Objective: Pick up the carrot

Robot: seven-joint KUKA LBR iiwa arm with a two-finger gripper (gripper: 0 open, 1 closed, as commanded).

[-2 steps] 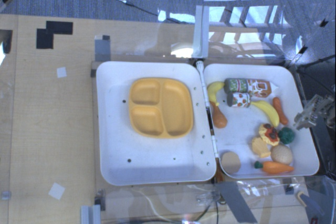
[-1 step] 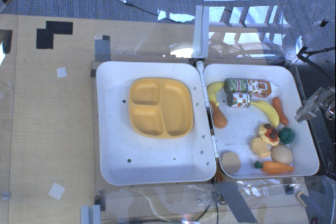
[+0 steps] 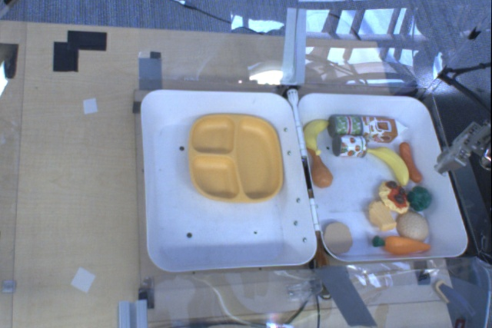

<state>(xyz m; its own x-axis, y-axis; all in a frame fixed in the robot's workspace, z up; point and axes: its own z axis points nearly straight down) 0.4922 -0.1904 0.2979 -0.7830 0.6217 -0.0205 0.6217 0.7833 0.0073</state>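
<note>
Orange and pointy, the carrot (image 3: 405, 245) lies in the near right corner of the right bin (image 3: 438, 134), close to the near edge. Its green top points to the left. Nothing is holding it. It has not been picked up yet, so almost all of my job is left, I think.

Just past the carrot sits a round tan ball (image 3: 413, 226), touching or almost touching it. A flat tan disc (image 3: 337, 236) rests by the near left corner of that bin. A bit farther in are a dark green piece like broccoli (image 3: 420, 198) and some small yellow and red bits (image 3: 393, 200).

My gripper (image 3: 463, 150) hangs over the right edge of the right bin, about halfway along it, well apart from the carrot. I cannot tell how it is set from up here. It carries nothing that I can see.

Farther still are a small orange-red piece (image 3: 410, 162), a banana (image 3: 390, 163), a brown drumstick shape (image 3: 320, 172) and two little cans (image 3: 351, 136) near the far edge.

In the left bin (image 3: 165, 242) sits a yellow plate (image 3: 234, 156) with three parts.

I must move toward the near corner, go down, and grab the carrot.
</note>
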